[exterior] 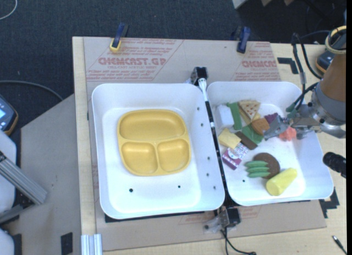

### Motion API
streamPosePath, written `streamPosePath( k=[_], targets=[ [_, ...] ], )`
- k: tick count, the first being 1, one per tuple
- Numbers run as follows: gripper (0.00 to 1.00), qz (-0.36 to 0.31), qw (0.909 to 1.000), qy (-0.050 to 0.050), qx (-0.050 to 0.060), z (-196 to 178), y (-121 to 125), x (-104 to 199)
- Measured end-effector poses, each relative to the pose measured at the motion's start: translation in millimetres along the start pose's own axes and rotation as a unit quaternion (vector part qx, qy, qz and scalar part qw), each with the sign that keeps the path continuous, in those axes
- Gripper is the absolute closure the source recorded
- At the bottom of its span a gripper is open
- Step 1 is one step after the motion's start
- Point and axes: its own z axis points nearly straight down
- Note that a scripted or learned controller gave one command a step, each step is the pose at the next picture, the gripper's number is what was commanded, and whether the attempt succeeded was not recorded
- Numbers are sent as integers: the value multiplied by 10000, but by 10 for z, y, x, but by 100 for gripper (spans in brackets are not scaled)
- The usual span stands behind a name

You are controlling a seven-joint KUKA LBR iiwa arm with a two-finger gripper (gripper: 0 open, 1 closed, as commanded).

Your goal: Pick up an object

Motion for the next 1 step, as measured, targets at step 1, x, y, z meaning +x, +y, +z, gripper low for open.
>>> streamPosePath(
  k=[1],
  targets=[
    [0,-2,10000,13,34,497,71,67]
  ],
)
